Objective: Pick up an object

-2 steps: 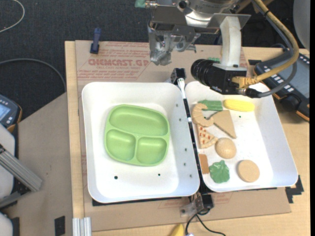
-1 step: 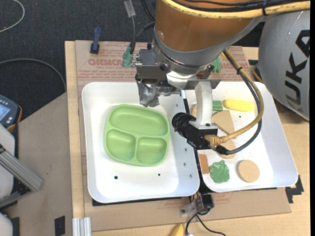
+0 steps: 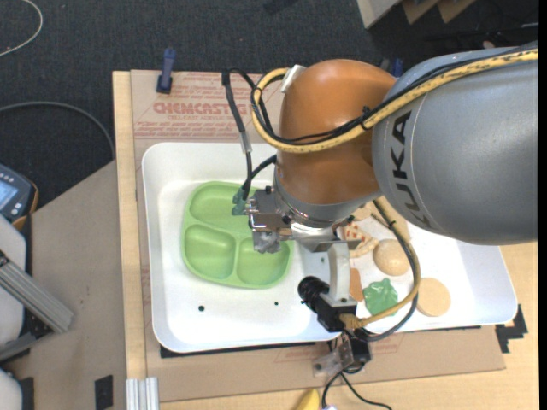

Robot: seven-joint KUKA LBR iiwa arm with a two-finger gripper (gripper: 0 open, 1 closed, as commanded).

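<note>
Arm low over the left bin [image 3: 162, 229], wrist just beside the green divided plate [image 3: 218, 242].
Hand [image 3: 267, 239] sits at the plate's right edge; can't tell its state. Right of the plate: green toy [image 3: 380, 297], tan round piece [image 3: 433, 297], beige lump [image 3: 391, 257].

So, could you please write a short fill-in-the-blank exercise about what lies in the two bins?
1. The divided plate in the left bin is ____ in colour.
2. The plate has ____ compartments.
3. The arm wears an ____ band above the wrist.
4. The small green toy lies in the ____ bin.

Missing words: green; three; orange; right
</note>
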